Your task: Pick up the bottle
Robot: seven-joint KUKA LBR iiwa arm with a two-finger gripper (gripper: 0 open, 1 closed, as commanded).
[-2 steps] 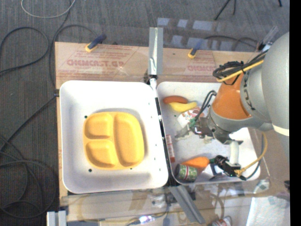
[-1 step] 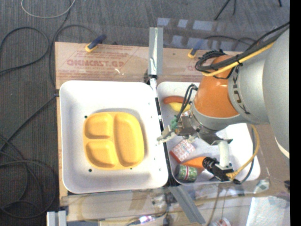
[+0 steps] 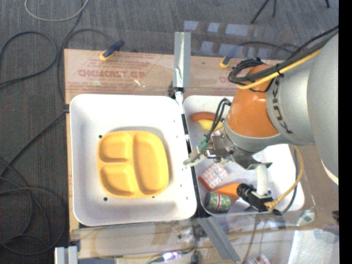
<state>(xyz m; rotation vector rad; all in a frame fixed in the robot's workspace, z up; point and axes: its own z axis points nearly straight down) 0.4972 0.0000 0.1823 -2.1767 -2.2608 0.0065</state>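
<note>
Two white bins sit side by side on the desk [image 3: 82, 87], and the job looks barely begun: the bottle [image 3: 226, 190], which I take to be the orange thing lying on its side at the near end of the right bin [image 3: 286, 164], rests on the bin floor and is not lifted. The hand [image 3: 199, 153] hangs over the left edge of that bin, close to the wall shared with the left bin [image 3: 88, 114], a little way beyond the bottle and not touching it. Whether the hand is released or clenched I cannot tell from this angle, and nothing shows in its grip. What is left, then, is nearly everything: getting over the bottle, closing on it and raising it. The bottle is crowded. A small pink-and-white checked packet [image 3: 213, 175] lies just beside it on the far side, between it and the hand, and a green can [image 3: 218, 202] lies against its near side in the bin's corner, so a clean grip looks awkward. At the far end of the same bin lies a yellow and orange piece [image 3: 202, 117], well apart. The left bin carries a yellow divided tray [image 3: 133, 163], out of the way
</note>
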